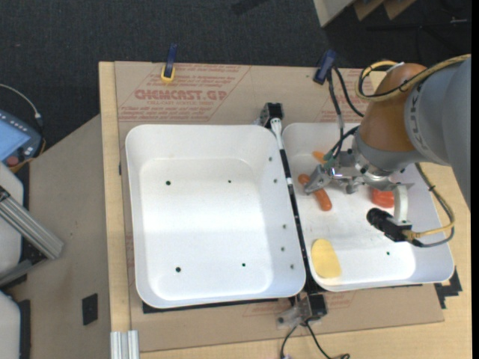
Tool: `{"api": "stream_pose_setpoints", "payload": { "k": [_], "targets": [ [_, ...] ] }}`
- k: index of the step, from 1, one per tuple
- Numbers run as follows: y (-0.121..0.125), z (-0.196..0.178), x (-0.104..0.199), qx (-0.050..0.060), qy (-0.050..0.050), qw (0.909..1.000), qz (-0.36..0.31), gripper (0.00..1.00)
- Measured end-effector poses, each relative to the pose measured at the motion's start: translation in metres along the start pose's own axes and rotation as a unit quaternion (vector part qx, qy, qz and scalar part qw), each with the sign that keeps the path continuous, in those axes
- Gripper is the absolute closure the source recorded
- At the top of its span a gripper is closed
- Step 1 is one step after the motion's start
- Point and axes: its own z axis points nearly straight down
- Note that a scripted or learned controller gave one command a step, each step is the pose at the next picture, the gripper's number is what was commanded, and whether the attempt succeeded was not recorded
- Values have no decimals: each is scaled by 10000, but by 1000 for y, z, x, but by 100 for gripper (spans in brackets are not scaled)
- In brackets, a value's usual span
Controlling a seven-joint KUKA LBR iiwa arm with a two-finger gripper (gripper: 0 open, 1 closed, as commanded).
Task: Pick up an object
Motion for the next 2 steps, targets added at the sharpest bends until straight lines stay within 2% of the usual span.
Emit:
{"api": "stream_pose_setpoints", "payload": {
  "k": [1,2],
  "targets": [
    [-1,-11,-1,-3,-1,10000,14,100],
    [-74,-105,85,25,30,10000,-23,100]
  ]
}}
